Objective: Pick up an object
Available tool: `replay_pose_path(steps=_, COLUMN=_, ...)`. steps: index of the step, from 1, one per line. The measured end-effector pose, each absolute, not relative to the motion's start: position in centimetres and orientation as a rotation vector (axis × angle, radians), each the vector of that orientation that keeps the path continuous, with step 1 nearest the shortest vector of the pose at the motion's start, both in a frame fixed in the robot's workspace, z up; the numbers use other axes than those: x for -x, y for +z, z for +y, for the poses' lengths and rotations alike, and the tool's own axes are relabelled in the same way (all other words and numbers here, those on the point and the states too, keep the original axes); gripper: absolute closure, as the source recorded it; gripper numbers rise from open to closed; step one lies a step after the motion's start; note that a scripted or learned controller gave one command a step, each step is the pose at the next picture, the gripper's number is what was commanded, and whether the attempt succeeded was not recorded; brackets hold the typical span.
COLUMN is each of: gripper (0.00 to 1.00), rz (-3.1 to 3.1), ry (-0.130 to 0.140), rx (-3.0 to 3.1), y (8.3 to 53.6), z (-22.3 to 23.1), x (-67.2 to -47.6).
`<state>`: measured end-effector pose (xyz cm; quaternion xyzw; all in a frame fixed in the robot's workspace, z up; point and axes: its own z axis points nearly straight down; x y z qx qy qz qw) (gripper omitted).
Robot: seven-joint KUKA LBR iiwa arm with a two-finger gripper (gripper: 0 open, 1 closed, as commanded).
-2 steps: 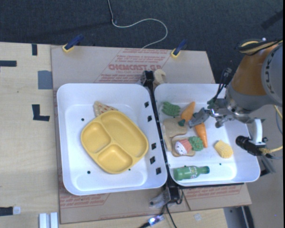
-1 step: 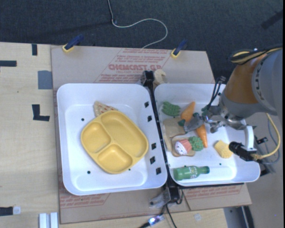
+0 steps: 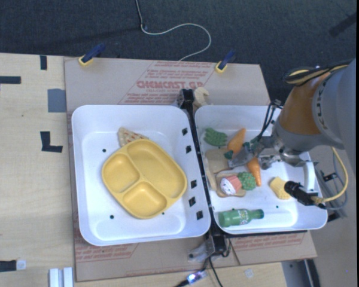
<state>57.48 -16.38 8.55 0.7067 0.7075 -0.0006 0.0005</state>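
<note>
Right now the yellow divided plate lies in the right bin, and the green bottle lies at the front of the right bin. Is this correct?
Not quite. The camera view shows the yellow divided plate in the left bin, not the right one. The rest holds: the green bottle lies at the front of the right bin.

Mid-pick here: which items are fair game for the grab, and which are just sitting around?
In play, right bin:
gripper
carrot
broccoli
green bottle
yellow piece

Lying about:
yellow divided tray, left bin
clamps
white cable
</note>
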Motion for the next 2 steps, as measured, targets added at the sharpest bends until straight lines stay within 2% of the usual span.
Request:
replay_pose_path(steps=1, gripper=1.0, rz=2.223, ry=0.007, rx=-2.217, y=9.8, z=-16.2, x=-57.7)
replay_pose_path(steps=2, gripper=1.0, rz=2.221, ry=0.002, rx=-2.218, y=14.2, z=-16.4, x=-58.3)
